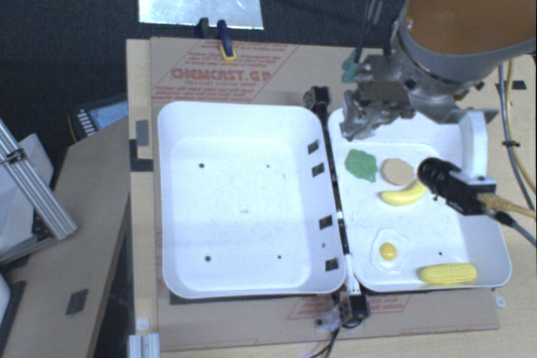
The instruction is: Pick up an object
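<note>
Gripper [359,123] hangs over the right bin's [457,237] far left corner; whether it is open or closed cannot be told. Green leaf [362,164] lies just below it, tan disc [398,172] beside. Banana [403,195] lies long axis left-right, tips upturned; fried egg [388,251] and corn cob [447,272] lie near the front

**Claw over right bin**

The claw [362,120] hangs over the right bin's [457,235] far left corner. In the bin lie a green piece [362,164], a tan disc [398,172], a banana [403,195], a fried egg [388,251] and a corn cob [447,272].
</note>
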`<state>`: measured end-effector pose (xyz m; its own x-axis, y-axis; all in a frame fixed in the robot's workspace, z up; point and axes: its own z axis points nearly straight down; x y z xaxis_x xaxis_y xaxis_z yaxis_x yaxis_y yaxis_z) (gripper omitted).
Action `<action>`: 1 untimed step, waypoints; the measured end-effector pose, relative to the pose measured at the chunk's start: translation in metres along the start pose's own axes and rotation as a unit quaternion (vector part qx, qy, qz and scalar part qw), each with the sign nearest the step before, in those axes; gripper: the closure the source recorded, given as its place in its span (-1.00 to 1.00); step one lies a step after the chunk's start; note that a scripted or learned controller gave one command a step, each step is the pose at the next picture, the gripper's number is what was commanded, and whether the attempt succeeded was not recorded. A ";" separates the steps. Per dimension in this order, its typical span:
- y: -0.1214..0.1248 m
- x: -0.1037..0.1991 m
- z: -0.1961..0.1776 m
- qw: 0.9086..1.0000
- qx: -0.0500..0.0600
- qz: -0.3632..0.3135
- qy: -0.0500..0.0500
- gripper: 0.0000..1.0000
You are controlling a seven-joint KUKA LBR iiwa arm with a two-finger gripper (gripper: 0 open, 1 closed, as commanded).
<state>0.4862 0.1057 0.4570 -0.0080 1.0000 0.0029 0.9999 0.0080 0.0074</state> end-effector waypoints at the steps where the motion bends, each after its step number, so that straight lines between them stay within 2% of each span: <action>1: 0.001 0.037 -0.013 1.000 0.002 0.000 0.000 1.00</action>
<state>0.4866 0.1422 0.4706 -0.0074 1.0000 0.0022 1.0000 0.0074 0.0038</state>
